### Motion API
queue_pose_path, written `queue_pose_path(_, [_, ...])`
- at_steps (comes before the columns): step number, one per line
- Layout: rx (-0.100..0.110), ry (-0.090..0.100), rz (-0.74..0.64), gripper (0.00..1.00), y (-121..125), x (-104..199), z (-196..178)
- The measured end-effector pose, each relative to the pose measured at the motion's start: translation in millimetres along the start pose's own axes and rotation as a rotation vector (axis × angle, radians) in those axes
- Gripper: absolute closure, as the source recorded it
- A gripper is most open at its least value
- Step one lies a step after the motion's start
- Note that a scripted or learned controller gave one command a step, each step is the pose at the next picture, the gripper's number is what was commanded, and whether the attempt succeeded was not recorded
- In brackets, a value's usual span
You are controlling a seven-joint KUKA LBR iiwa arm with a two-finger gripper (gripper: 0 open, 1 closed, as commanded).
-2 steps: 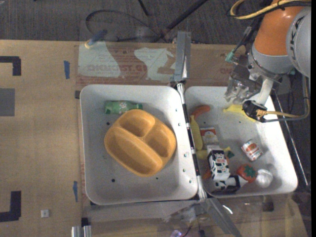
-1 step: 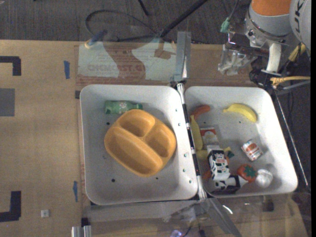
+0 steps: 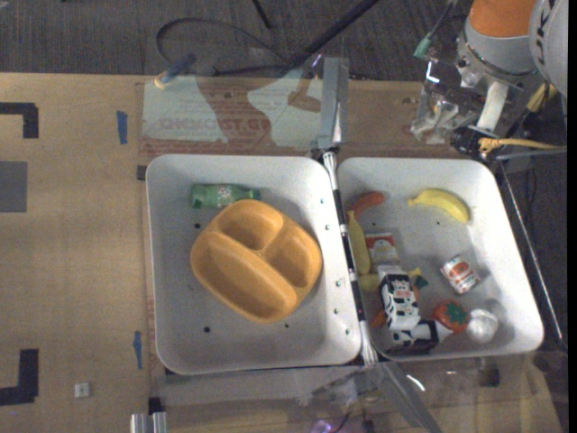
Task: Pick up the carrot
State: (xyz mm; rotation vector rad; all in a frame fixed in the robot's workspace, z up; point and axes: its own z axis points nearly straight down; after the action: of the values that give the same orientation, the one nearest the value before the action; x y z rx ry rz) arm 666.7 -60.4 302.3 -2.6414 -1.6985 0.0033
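Observation:
The carrot (image 3: 367, 202), a short orange-red piece, lies in the right bin (image 3: 514, 242) near its far left corner, close to the divider between the bins. My gripper (image 3: 436, 121) hangs beyond the far rim of the right bin, up and to the right of the carrot and well apart from it. Nothing shows between the gripper and the carrot.
The right bin also holds a banana (image 3: 442, 204), a long yellow item (image 3: 359, 246), a small carton (image 3: 383, 246), a can (image 3: 460, 273), a cow toy (image 3: 398, 303), a red fruit (image 3: 450, 315) and a white ball (image 3: 480, 326). The left bin (image 3: 171, 314) holds an orange divided plate (image 3: 257, 258) and a green packet (image 3: 224, 194).

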Motion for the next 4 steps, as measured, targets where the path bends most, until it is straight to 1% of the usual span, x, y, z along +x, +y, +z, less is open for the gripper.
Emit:
queue_pose_path(1, [0.001,0.000,-0.058,1.00,-8,-5,80])
queue_pose_path(2, [-0.003,0.001,0.169,1.00,-39,33,47])
queue_pose_path(3, [0.003,0.000,0.402,1.00,-83,11,21])
queue_pose_path(4, [0.003,-0.001,0.401,1.00,-83,12,12])
